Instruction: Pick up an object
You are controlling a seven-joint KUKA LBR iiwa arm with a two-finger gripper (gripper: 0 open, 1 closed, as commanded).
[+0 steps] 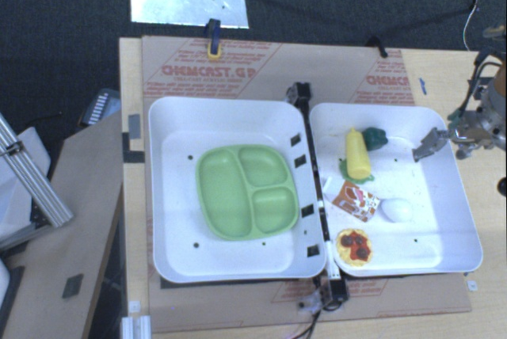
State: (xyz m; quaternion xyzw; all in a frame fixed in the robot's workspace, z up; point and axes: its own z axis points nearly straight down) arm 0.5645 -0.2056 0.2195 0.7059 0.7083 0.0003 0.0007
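Observation:
The right bin (444,250) holds several small items. A yellow corn-like piece (357,154) lies upright in the view, with a dark green item (374,138) at its top right. Below them lie a red and white packet (356,199), a white egg shape (397,210) and a small round pizza toy (354,245). My gripper (428,146) hangs over the right bin's upper right part, to the right of the green item and apart from it. Nothing shows in its grasp.
A light green divided plate (245,191) lies in the left bin (170,131). A black-clipped divider (310,179) runs between the bins. A yellow clamp (214,40) sits at the board's far edge, and an aluminium frame (32,179) stands at the left.

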